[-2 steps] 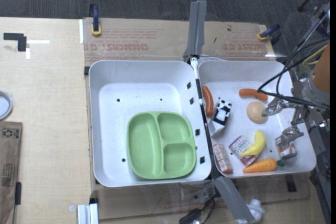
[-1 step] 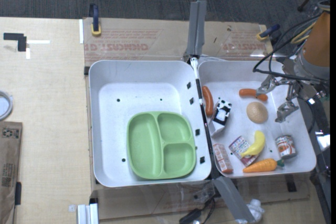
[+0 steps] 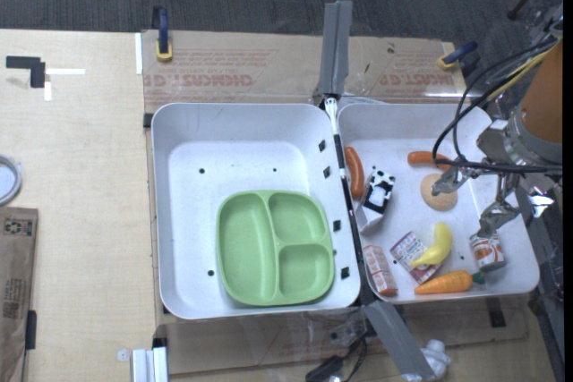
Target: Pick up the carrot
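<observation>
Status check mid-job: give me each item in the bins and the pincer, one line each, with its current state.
carrot: lying flat, right bin front, ungrasped
banana: lying, touching the snack packet
can: upright, beneath the pincer
hot dog: lying against the left wall
green plate: flat in the left bin
pincer: hanging above the can, holding nothing visible
</observation>
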`<act>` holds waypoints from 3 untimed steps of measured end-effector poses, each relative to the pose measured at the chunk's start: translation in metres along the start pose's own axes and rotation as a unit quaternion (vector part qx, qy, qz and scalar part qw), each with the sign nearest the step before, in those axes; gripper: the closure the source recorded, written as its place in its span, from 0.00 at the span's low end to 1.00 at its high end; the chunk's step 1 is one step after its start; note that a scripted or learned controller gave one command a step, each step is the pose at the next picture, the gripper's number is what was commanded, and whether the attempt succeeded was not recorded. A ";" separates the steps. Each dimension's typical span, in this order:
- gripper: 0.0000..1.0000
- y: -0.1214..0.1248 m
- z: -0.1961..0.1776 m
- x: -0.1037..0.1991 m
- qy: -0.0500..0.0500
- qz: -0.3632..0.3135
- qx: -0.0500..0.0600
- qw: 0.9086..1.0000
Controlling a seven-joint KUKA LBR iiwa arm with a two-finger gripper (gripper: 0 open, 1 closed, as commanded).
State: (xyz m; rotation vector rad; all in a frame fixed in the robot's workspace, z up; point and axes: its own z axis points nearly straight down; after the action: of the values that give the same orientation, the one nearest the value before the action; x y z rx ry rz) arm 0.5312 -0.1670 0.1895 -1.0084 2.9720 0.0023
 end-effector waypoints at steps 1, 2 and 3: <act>0.00 -0.012 0.097 -0.001 0.000 -0.144 0.000 0.990; 0.00 -0.012 0.093 0.067 -0.007 -0.157 0.008 0.987; 0.00 -0.011 0.095 0.070 -0.004 -0.303 0.004 0.953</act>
State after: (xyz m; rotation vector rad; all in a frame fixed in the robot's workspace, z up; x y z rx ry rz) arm 0.4824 -0.2178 0.0941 -1.8546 2.5197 -0.0070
